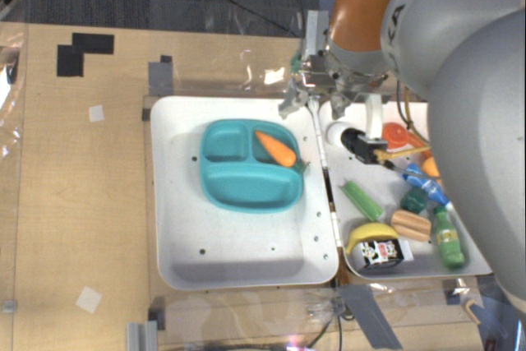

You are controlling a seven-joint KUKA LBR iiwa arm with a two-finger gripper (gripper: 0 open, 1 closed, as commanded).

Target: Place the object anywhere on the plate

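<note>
Above the two white bins, my hand (316,99) hangs at the far rim while a carrot (276,149) lies on the teal plate (246,185).
By my judgement the task looks done: the carrot rests in the plate's upper right compartment, its leafy tip reaching the plate's right edge, well apart from my hand. I cannot tell whether my fingers are together or apart; nothing shows between them. What seems left is only to draw clear. The left bin (238,263) has bare floor all around the plate. The right bin (362,177) is crowded with a green stick (362,199), a banana (367,234), bottles and a sausage-like piece, so open room lies upward and to the left of the dividing rim.
</note>
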